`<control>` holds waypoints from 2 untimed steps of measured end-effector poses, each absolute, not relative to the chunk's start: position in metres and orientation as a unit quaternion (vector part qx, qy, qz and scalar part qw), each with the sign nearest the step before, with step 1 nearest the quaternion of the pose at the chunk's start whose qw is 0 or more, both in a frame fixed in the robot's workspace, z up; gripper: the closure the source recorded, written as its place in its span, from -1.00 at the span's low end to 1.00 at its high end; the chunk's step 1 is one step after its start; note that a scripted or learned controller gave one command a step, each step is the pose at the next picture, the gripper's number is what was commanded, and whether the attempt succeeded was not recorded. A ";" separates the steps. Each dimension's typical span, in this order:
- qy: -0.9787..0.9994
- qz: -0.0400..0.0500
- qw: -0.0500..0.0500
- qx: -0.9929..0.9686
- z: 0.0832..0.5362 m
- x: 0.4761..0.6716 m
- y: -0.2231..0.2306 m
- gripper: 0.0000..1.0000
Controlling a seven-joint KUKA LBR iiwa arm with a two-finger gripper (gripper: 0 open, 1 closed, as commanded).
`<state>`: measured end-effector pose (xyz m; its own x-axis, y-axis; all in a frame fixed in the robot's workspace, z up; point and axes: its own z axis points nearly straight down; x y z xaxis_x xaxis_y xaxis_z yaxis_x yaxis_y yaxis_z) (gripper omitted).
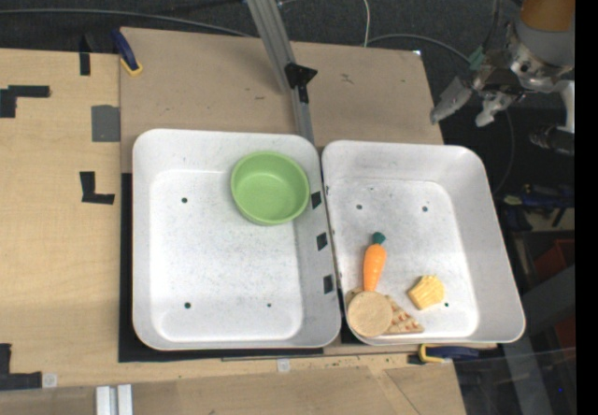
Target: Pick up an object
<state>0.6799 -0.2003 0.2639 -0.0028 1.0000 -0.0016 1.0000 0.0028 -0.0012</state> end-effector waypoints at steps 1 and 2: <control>0.708 -0.001 0.000 0.706 0.264 0.680 -0.200 -1.00; 0.708 -0.002 -0.002 0.707 0.216 0.671 -0.202 -1.00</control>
<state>0.6711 -0.2022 0.2156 -0.0015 1.0000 -0.0002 1.0000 0.0015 -0.0060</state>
